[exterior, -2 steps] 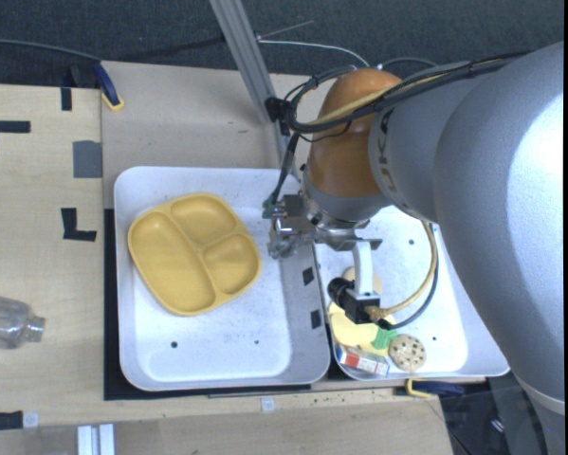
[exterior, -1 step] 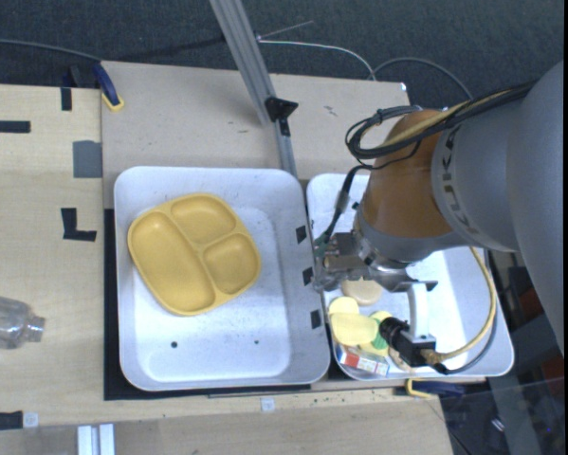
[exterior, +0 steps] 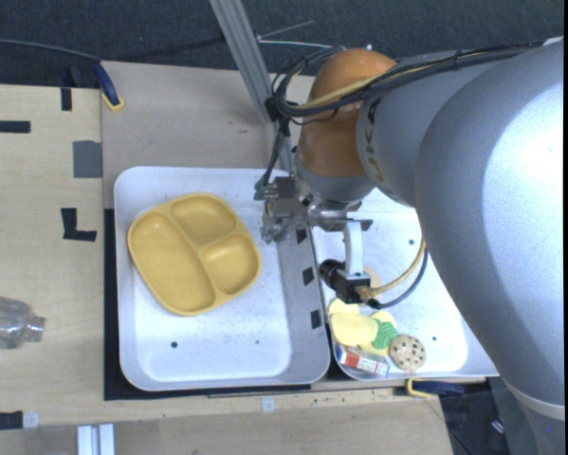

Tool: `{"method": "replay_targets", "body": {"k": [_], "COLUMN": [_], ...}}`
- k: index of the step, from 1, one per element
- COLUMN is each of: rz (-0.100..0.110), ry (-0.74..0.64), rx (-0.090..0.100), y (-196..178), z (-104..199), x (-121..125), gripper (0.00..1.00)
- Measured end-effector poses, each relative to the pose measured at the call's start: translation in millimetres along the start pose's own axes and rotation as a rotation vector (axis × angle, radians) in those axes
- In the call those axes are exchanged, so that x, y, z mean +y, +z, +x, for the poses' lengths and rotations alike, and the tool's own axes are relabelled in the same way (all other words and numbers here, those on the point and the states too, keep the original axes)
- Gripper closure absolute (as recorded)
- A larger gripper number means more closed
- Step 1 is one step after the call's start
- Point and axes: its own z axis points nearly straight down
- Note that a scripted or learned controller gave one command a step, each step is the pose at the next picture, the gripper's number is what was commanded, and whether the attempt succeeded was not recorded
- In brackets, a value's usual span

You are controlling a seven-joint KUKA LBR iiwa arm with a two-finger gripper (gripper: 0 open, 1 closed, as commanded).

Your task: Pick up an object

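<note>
Yellow plastic divided plate (exterior: 194, 251) lies flat in the left bin (exterior: 146, 354), long axis running diagonally from upper right to lower left, its upper-right corner just beside and left of the claw (exterior: 282, 224), which hangs over the bins' dividing rim, nothing visibly held.

arm: bulky smooth grey metal arm (exterior: 492, 188)
band: rounded glossy orange band (exterior: 345, 93)
cables: thin black cables (exterior: 307, 74) looped above the wrist

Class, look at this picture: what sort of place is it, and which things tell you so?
Probably a robot testing lab: a grey robot arm reaches over two white bins, with a yellow divided plate and toy food as practice items.
</note>
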Motion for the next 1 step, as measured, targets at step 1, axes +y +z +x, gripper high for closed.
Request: {"method": "replay_targets", "body": {"k": [1], "rz": [0.010], "ry": [0.012], "rx": [-0.005], "y": [5.9], "z": [-48.7], "x": [-44.0], "gripper": [1.00]}}
